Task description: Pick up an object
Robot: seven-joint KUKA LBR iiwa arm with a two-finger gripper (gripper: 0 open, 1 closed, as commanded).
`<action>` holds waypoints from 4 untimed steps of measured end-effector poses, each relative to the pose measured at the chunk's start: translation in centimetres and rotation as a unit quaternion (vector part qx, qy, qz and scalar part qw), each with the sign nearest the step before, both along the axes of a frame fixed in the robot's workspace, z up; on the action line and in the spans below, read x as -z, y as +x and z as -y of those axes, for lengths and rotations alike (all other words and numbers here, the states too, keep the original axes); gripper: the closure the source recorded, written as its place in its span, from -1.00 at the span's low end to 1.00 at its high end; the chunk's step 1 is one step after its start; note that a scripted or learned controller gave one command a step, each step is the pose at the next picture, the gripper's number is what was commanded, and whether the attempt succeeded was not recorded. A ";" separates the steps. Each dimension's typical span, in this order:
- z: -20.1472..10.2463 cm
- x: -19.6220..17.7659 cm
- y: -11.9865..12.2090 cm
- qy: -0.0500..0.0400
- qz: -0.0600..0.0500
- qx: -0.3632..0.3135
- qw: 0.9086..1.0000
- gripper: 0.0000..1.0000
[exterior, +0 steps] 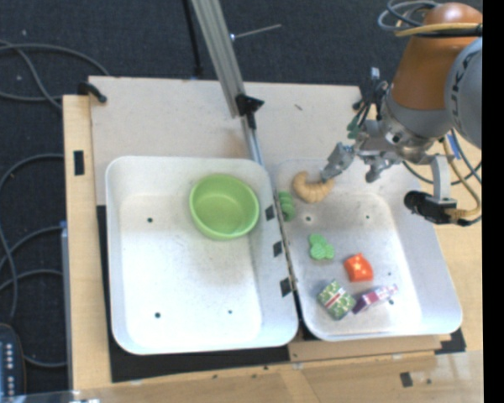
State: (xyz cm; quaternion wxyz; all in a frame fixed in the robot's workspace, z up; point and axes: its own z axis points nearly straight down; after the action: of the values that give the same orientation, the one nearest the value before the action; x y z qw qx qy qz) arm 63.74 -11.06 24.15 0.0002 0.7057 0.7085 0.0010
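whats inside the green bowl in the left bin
Nothing visible: the green bowl shows only its own green inside. It sits in the left bin; the bin floor under it is covered, so anything beneath cannot be seen.

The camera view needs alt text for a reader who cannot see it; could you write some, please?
A robot gripper hangs over the right bin, next to a tan curved object. That bin also holds small green, orange and patterned items; the left bin holds a green bowl.
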 end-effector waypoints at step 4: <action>0.6 14.2 -1.2 -0.003 -0.002 0.004 1.000 -1.00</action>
State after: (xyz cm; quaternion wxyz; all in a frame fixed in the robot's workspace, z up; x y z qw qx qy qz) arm 62.54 -11.66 9.98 0.0008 0.7085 0.7057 -0.0021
